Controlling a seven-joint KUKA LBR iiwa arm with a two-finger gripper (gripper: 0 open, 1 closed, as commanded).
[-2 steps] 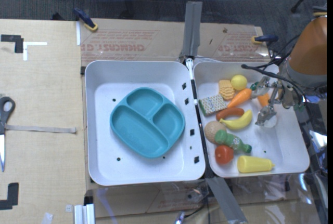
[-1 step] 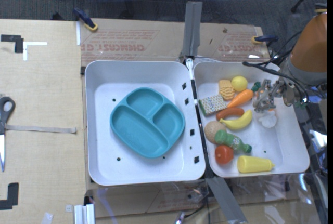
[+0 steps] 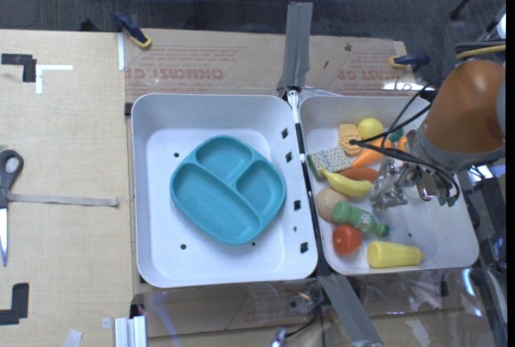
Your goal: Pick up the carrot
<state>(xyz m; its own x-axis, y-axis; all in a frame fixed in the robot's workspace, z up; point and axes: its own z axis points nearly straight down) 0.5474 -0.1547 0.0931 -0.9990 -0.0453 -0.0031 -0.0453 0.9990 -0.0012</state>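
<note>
Pale wooden bench top (image 3: 64, 160) carries two white bins; the left bin (image 3: 145, 176) holds a blue divided plate (image 3: 229, 188). Over the right bin (image 3: 459, 245) hangs the gripper (image 3: 389, 191), metal fingers pointing down into the toy food; whether they are parted or closed, I cannot tell. Just up and left of the jaws lies the carrot (image 3: 372, 154), orange, slanting. A banana (image 3: 348, 183) sits left of them, a tomato (image 3: 347, 238) below-left.
</note>
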